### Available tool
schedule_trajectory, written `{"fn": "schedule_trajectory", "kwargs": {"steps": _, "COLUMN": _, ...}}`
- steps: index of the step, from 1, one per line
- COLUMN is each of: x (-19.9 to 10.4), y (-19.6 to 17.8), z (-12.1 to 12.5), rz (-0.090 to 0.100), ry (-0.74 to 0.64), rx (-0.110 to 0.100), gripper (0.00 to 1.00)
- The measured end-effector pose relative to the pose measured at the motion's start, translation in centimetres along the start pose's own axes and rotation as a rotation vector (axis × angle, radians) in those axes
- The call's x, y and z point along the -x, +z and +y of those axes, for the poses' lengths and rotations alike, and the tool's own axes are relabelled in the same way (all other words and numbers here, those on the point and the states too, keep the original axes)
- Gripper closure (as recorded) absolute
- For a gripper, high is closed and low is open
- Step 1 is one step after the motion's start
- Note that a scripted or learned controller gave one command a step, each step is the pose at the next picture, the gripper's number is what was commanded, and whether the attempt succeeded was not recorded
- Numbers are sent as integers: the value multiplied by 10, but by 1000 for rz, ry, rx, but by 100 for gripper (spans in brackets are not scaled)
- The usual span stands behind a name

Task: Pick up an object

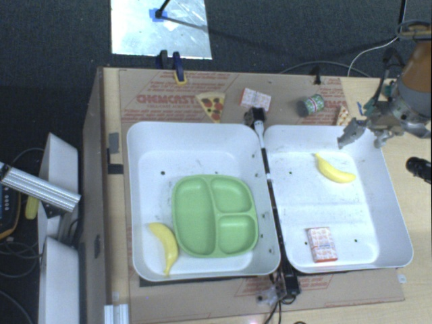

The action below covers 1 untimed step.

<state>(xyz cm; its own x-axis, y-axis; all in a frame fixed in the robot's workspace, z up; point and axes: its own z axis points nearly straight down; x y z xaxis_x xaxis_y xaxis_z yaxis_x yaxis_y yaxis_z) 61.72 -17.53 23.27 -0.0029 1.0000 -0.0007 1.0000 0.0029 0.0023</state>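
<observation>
My gripper (pixel 366 135) hangs over the far right corner of the right bin (pixel 395 214), open, with nothing between its fingers. A yellow banana (pixel 333 169) lies on the bin floor just below and left of it, apart from the fingers. A small red and white box (pixel 322 244) rests near the same bin's front edge. In the left bin (pixel 138 181) sits a green divided plate (pixel 216 214), and a second yellow banana (pixel 165 245) lies at its front left.
On the bench behind the bins lie a toy pizza slice (pixel 211 104), a small printed card (pixel 255 99) and a green can (pixel 312 104) on its side. A blue and yellow clamp (pixel 177 65) stands at the bench's far edge. Cables trail at the right.
</observation>
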Motion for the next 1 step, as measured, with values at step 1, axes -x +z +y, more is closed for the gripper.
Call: {"fn": "schedule_trajectory", "kwargs": {"steps": 1, "x": 1, "y": 145, "z": 14, "rz": 2, "ry": -1, "rx": -5, "gripper": 0}}
